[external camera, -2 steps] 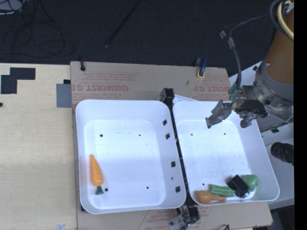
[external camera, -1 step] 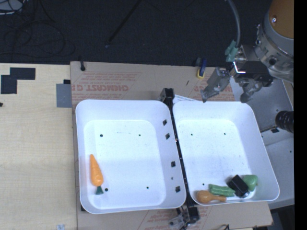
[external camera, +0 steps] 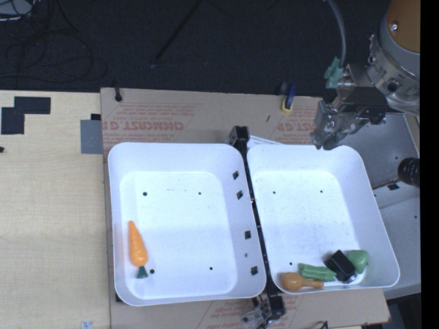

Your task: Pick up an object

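The gripper (external camera: 328, 137) hangs over the right bin's (external camera: 374, 190) far edge; smooth plastic toys (carrot-shaped (external camera: 137, 246) one leftward) lie well apart.

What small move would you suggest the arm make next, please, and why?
Probably travel toward the near corner of the right white bin, then descend. The tool hangs above that bin's far rim, while the green plastic vegetable, black block and orange pear-shaped toy cluster there.

End effector (external camera: 328, 137) above right bin's (external camera: 374, 204) far rim, carrot (external camera: 137, 247) in left bin (external camera: 116, 204)
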You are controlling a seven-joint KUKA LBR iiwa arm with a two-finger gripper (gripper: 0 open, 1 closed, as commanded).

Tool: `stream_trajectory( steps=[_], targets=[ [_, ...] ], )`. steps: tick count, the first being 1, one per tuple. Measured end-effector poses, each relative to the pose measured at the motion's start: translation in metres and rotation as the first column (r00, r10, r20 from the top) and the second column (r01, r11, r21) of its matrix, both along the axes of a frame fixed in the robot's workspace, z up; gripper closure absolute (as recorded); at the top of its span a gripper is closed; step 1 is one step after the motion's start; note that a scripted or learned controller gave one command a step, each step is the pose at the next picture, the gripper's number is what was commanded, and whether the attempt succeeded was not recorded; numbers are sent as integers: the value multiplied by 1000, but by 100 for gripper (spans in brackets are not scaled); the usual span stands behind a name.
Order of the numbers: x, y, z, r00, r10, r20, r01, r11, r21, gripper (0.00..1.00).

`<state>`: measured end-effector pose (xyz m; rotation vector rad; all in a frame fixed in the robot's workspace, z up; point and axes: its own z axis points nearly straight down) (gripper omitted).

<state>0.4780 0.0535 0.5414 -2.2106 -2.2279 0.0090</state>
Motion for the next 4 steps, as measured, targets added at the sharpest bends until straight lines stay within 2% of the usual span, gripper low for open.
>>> stream_trajectory(
  steps=[1,2,3,4],
  targets=[
    [26,6,-210,1000,-8,-15,8,1000,-1,100],
    [10,94,-184,1000,1,4,-1,1000,3,100],
    [30,97,-252,1000,-7,-5,7,1000,-2,100],
    [31,94,-238,1000,-14,-2,14,1000,-1,100]
  ],
)
